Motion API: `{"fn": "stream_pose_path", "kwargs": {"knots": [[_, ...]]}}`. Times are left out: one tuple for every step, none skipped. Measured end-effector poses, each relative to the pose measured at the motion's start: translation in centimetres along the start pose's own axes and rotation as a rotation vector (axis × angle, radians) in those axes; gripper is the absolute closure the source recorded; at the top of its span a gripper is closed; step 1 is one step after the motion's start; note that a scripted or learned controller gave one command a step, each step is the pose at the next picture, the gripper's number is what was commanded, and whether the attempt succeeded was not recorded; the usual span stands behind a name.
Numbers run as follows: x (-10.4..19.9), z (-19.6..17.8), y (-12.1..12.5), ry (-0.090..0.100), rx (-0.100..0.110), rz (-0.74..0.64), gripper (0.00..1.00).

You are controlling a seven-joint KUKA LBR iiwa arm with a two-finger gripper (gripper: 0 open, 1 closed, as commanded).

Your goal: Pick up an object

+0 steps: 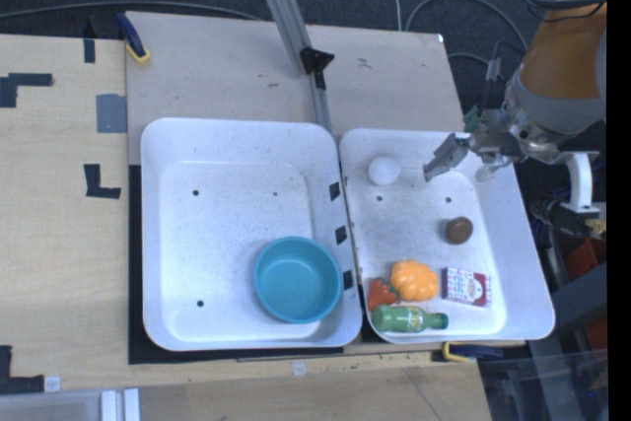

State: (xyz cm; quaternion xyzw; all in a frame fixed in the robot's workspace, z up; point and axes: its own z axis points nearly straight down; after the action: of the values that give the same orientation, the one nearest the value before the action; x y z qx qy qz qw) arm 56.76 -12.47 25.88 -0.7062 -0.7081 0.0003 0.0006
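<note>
White ball (384,171): nearest thing to the gripper (461,158), just to its left in the camera view, at the far end of the right bin (513,242). Round, so no long axis to line up on. Likely first pick, judging by nearness alone.

Gripper: hovering over the far right part of the right bin, one dark finger angled down and left toward the ball, a paler finger on the other side. Fingers look spread, nothing between them; holding nothing, touching nothing as far as can be told. Apart from the ball, a gap of bare bin floor between.

Outward from there:
- Brown nut-like lump (457,230), nearer the camera than the gripper, alone mid-bin.
- Orange pepper (414,280), near end of the bin, touching or almost touching a red piece (381,293) at its left.
- Green bottle (408,318), lying on its side, long axis across the bin, against the near wall.
- Small red-and-white carton (465,286), just right of the pepper.
- Left bin (197,153): blue bowl (297,278) upright in its near right corner, well apart from the gripper.

Next move, as judged: short shift left and down onto the ball; round shape may roll off a skewed close.
</note>
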Motion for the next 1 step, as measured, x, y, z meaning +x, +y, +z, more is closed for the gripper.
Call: {"fn": "stream_pose_path", "kwargs": {"knots": [[-0.01, 0.00, 0.00, 0.000, 0.000, 0.000, 0.00]]}}
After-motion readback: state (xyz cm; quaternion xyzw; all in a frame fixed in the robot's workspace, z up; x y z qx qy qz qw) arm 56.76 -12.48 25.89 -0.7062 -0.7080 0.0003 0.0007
